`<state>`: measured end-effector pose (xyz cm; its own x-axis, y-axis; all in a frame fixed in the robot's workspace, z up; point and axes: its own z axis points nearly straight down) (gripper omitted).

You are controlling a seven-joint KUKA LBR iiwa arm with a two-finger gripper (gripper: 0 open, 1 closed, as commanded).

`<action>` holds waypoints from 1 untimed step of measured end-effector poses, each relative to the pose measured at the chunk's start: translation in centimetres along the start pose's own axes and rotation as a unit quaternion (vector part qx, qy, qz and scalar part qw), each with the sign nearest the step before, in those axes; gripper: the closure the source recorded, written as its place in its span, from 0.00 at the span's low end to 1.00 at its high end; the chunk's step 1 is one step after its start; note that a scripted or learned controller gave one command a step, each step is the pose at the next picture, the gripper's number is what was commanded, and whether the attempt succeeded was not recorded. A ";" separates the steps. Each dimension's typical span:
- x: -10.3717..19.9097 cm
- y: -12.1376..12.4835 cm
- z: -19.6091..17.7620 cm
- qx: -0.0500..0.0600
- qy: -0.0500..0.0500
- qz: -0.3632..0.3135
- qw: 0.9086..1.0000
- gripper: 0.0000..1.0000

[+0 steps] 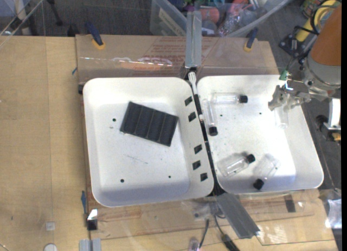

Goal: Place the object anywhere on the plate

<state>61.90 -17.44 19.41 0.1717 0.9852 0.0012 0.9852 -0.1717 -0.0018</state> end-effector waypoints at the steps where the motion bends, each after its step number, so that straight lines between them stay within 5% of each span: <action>1: -1.3 -1.6 -9.3 -0.001 -0.001 0.212 0.977 1.00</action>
<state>60.08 -18.48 28.68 0.5640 0.8258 -0.0008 0.8258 -0.5640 0.0003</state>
